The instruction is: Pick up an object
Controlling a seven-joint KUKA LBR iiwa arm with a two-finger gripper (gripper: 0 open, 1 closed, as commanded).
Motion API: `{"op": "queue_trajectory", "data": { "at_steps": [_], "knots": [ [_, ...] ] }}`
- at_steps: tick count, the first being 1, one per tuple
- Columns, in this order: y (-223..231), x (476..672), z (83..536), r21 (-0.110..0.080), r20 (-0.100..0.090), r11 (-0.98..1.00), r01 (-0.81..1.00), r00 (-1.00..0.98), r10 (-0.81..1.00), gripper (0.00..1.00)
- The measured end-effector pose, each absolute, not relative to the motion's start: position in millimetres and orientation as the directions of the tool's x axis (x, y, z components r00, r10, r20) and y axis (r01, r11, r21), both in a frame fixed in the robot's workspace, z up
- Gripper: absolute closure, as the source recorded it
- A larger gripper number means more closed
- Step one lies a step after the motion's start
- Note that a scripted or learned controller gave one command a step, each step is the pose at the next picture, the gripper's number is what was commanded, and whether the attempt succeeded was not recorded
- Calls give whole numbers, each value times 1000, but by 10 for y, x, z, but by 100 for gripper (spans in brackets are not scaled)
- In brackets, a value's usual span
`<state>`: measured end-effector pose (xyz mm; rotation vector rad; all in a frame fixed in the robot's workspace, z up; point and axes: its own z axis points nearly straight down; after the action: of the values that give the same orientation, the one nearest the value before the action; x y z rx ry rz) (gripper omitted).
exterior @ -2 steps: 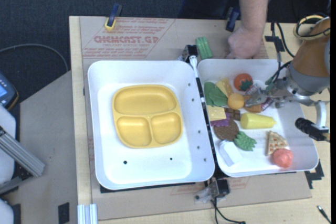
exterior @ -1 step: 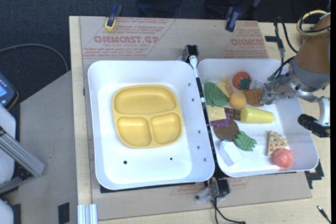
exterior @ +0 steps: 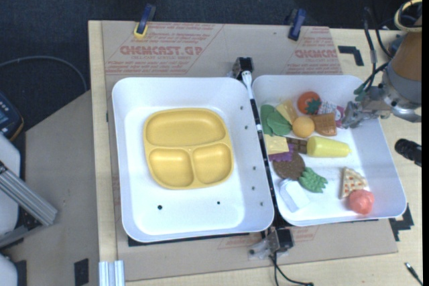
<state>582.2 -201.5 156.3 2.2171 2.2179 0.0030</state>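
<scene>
The right white bin [exterior: 385, 151] holds several toy foods: a red tomato [exterior: 308, 102], an orange ball [exterior: 303, 126], a yellow corn-like piece [exterior: 327, 147], a green leaf [exterior: 273, 121], a brown cookie [exterior: 289, 167], a pizza slice [exterior: 351, 181] and a red ball [exterior: 360, 201]. My gripper [exterior: 353, 115] hangs low over the bin's upper right part, just right of a brown toast piece [exterior: 325, 124] and a small pink-and-white item [exterior: 330, 108]. Nothing is visibly held in it.
The left white bin [exterior: 127, 144] carries a yellow divided plate [exterior: 188, 147]. A black divider clip [exterior: 242, 67] sits between the bins at the back. Cables trail past the right bin's far right corner. The arm's grey body [exterior: 405, 80] overhangs the right edge.
</scene>
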Motion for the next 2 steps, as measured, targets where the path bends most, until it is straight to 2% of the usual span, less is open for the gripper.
{"op": "queue_trajectory", "data": {
  "at_steps": [1, 2],
  "knots": [
    [-2014, 5764, 2028, 7, -3, 0, 1000, 0, 1000, 100],
    [-2017, 5776, 2269, 6, -3, 1, 1000, -1, 1000, 100]
  ]
}}
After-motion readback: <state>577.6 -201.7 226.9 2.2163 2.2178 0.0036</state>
